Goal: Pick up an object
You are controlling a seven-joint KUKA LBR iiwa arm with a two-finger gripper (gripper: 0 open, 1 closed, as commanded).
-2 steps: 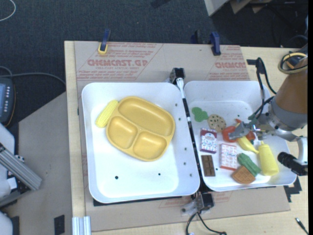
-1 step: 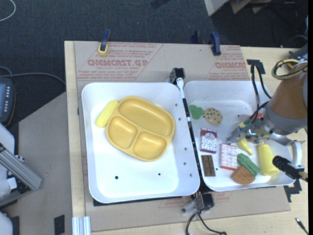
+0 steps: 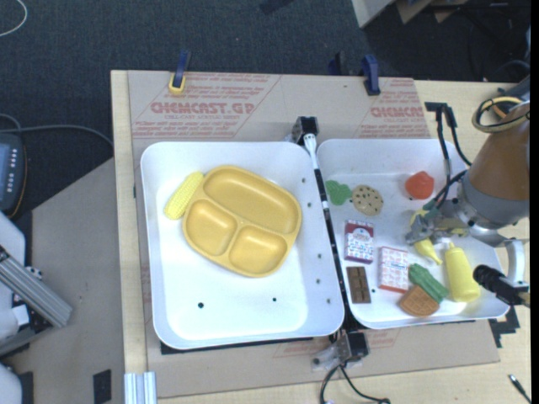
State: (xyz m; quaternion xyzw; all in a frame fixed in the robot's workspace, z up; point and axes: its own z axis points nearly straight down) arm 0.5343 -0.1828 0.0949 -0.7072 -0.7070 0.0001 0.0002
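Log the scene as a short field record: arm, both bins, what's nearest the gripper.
arm: reaches in from the right over the right bin
gripper: low in the right bin, near its right side
nearest item: small yellow piece just below the gripper
held: cannot tell
left bin: yellow tray, corn at the tray's left edge
right bin: green piece, cookie, red piece, two cards, chocolate bar, yellow bottle
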